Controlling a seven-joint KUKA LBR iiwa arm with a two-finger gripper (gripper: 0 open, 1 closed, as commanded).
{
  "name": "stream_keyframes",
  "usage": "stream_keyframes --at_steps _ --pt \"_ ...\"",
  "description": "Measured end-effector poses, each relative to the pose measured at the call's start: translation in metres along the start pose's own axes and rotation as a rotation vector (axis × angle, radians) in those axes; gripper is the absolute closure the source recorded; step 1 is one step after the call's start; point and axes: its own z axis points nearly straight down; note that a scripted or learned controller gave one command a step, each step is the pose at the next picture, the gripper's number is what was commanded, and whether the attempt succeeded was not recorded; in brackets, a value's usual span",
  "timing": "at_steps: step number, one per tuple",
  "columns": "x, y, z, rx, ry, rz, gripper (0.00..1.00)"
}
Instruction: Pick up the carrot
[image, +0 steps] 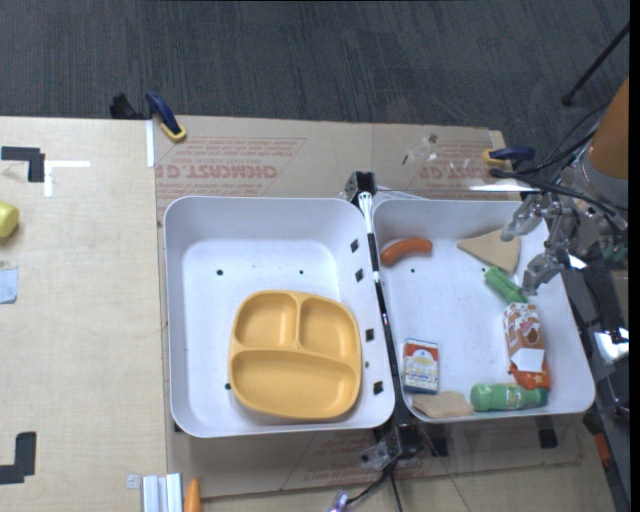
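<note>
The carrot (405, 249), a short orange-red stick, lies at the back left of the right bin (470, 330), close to the divider. My gripper (527, 248) hangs over the back right of that bin, well to the right of the carrot. It is open, with its two metal fingers (514, 224) spread apart and nothing held between them. A tan wedge (490, 251) lies between the carrot and the gripper, and one fingertip sits just above a small green piece (504, 285).
The right bin also holds a red-and-white snack bag (525, 345), a green bottle (508, 397), a small box (421, 366) and a tan flat piece (443, 405). In the left bin (200, 300) sits a yellow divided plate (296, 354). Cables run by the bin's right wall.
</note>
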Motion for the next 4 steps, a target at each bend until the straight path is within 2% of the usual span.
stream_keyframes --at_steps 1,2,3,4 --pt "0.006 0.088 0.033 -0.001 0.0 0.031 0.0" --pt "0.02 0.168 0.001 -0.001 0.0 0.098 0.0" --pt "0.113 0.21 0.002 0.0 0.002 0.275 0.0" --pt "0.11 0.293 0.002 -0.001 0.0 0.361 0.0"
